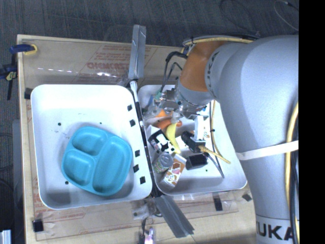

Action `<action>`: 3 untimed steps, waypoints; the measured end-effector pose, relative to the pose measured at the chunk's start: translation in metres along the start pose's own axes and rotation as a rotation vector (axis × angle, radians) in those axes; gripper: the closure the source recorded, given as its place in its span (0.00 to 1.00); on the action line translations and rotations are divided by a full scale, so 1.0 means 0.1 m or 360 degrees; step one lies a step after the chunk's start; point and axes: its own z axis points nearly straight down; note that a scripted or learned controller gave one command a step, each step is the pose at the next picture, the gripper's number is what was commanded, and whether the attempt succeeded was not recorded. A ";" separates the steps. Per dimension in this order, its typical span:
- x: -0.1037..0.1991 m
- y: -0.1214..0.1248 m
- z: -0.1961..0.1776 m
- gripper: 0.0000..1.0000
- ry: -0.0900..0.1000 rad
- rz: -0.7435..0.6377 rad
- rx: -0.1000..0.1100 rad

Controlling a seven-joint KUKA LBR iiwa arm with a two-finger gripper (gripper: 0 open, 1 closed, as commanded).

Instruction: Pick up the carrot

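Here the arm (254,85) reaches by the carrot (163,121); its grip cannot be told.

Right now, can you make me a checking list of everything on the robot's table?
Surface: wooden bench bearing a left bin and a right bin, both white.
Job's things: carrot in the right bin, close by the claw.
Clutter: blue divided plate in the left bin; banana, can and small carton in the right bin.
Grippers: claw low in the right bin.
Cables: black cables beside the arm's orange band.
Surroundings: dark carpet; blue clamp at the bench corner.
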 end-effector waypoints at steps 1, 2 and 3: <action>-0.11 0.27 0.09 0.00 0.0002 -0.0022 0.0013; -0.10 0.22 0.05 1.00 0.0005 -0.0032 0.0046; -0.09 0.25 0.03 0.00 0.0004 -0.0035 0.0033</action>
